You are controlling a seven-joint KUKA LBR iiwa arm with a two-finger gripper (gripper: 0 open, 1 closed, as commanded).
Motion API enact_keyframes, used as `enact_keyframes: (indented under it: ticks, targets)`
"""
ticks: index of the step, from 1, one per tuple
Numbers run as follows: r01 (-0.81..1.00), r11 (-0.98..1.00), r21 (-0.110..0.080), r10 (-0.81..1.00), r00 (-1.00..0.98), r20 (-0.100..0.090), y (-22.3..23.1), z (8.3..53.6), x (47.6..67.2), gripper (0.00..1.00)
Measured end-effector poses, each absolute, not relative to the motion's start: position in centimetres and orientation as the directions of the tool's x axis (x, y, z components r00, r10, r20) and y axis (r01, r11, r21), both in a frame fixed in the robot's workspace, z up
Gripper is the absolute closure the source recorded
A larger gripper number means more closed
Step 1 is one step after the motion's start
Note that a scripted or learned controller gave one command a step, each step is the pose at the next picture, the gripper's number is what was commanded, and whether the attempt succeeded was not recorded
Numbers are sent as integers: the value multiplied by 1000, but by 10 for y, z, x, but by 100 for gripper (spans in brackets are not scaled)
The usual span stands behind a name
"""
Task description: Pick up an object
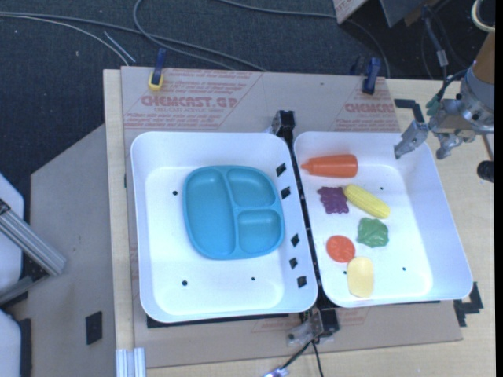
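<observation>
Camera view looked down on a tabletop (78, 210) bearing two white bins side by side. The left bin (157, 289) held a blue divided plate (233, 210) lying flat near its middle. The right bin (428, 234) held six toy foods: an orange carrot (330, 164) near the far edge, purple grapes (333, 199) just below it, yellow corn (366, 200) beside the grapes, a green vegetable (373, 232), a red tomato slice (340, 248) and a pale yellow piece (361, 276) nearest the front rim. The end effector (424, 144) hung over the right bin's far right corner, its two fingers spread wide with nothing between them, well apart from the carrot and the other foods.
</observation>
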State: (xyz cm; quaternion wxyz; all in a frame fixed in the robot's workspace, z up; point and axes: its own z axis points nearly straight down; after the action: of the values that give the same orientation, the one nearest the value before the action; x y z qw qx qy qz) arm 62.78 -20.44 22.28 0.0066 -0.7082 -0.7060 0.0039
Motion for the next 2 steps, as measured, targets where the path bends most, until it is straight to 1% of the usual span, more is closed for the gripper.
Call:
enact_keyframes:
  ticks: [1,2]
  targets:
    - [1000,1,0,1000,-1,0,-204,232,631,0]
    - [1000,0,-6,1000,0,2,-208,171,627,0]
